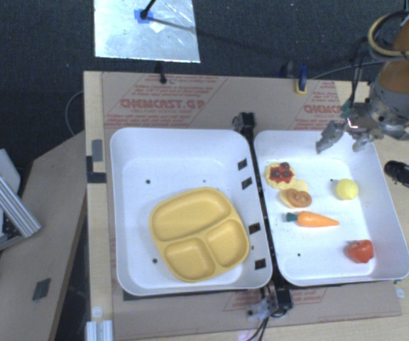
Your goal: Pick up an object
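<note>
Camera view looks down on two white bins side by side on a bench. Left bin holds a yellow tray with three compartments, lying slightly turned toward the bin's near right corner. Right bin holds five small toy foods: a tart topped with red and dark berries near the divider, a round pastry just below it and touching or nearly touching it, a carrot lying lengthwise below that with its green end toward the divider, a lemon to the right of the tart, and a red tomato near the bin's near right corner, apart from the rest. Arm comes in from the upper right, its orange band above the wrist. Gripper hangs over the far edge of the right bin, above and behind the lemon, its two fingers spread apart with nothing between them. None of the foods touches the gripper; all lie on the bin floor.
</note>
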`<state>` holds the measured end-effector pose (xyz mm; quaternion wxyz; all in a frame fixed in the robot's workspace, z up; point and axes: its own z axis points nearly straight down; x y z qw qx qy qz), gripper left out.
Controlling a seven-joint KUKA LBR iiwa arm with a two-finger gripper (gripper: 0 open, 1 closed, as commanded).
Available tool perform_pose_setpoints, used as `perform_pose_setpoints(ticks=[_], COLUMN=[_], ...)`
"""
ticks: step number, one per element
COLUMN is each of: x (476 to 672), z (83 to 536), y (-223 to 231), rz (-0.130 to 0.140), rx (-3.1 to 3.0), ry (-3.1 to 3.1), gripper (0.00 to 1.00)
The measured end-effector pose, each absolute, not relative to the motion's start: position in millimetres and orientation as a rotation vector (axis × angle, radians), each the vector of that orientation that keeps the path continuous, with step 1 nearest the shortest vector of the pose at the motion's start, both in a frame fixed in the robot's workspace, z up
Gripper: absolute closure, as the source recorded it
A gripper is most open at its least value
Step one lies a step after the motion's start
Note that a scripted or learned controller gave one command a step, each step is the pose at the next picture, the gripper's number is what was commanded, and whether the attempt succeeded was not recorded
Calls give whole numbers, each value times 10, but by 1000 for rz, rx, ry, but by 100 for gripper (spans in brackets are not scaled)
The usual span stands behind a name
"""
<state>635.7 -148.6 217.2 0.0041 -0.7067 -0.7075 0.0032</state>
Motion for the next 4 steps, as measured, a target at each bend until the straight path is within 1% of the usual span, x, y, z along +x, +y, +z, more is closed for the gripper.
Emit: perform_pose_setpoints(ticks=[1, 2, 3, 4], x=[6384, 6353, 6373, 6382], z=[2250, 1634, 1013, 845], y=[-1483, -1509, -1531, -1528], rz=[-1, 2, 2, 0], rx=[-2219, -2219, -2219, -2220], ry=[-2227, -2222, -2222, -2224], gripper=[0, 0, 0, 0])
